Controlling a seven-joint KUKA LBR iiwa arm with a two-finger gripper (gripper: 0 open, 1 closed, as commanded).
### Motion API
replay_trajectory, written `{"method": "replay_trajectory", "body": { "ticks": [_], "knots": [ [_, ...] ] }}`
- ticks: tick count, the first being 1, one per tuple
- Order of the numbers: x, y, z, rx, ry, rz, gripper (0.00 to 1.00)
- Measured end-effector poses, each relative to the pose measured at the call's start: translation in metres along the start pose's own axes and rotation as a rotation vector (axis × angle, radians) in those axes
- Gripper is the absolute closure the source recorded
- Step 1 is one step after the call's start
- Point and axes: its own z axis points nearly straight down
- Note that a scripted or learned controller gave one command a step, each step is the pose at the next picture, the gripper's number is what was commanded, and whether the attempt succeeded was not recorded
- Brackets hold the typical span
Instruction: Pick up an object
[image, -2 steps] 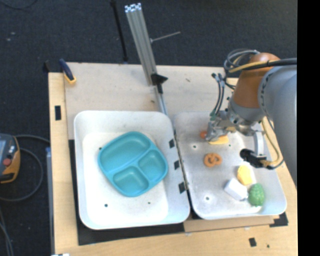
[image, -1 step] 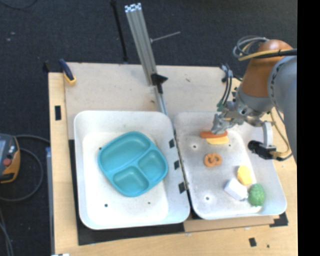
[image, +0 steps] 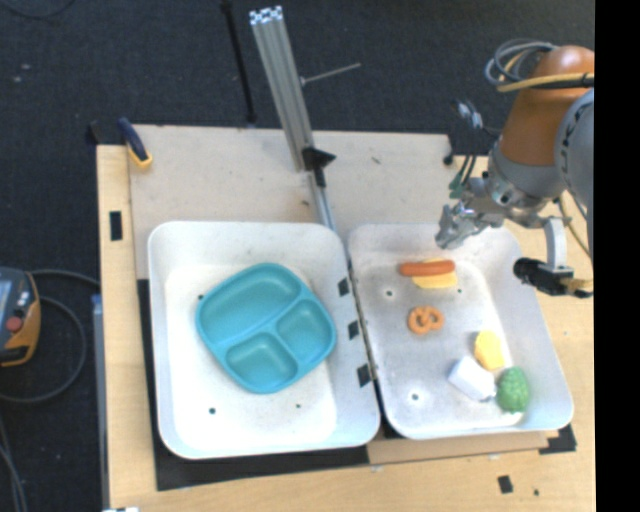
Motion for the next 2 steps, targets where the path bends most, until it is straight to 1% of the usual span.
{"method": "replay_trajectory", "body": {
  "ticks": [1,2],
  "knots": [
    [-0.002,0.001,-0.041,0.0,0.0,-0.002,1.0],
    [0.052,-0.007,-0.046,0.005,0.002,-0.004,1.0]
  ]
}}
